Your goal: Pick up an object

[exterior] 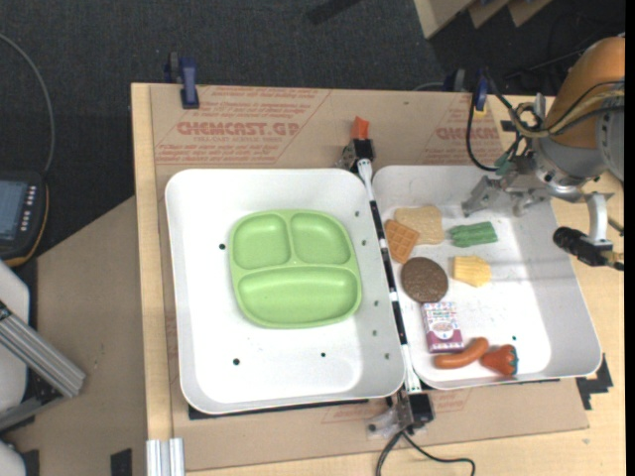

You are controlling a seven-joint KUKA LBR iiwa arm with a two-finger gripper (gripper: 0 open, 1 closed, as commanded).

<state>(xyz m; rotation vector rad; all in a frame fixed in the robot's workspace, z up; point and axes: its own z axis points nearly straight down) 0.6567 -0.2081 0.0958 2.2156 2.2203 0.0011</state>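
The right bin (556,296) holds several toy foods: a tan bread slice (427,221), an orange waffle (401,239), a green piece (472,233), a yellow wedge (472,270), a brown round patty (425,279), a pink carton (442,325), a sausage (459,355) and a red pepper (502,361). My gripper (501,199) hangs over the bin's back right part, just above and to the right of the green piece. It is open, its fingers splayed with nothing between them.
The left bin (198,345) carries a green divided plate (295,266). A black ridge (385,266) separates the two bins. Clamps sit at the bench's back edge (187,79). The arm's orange band (595,77) rises at the right.
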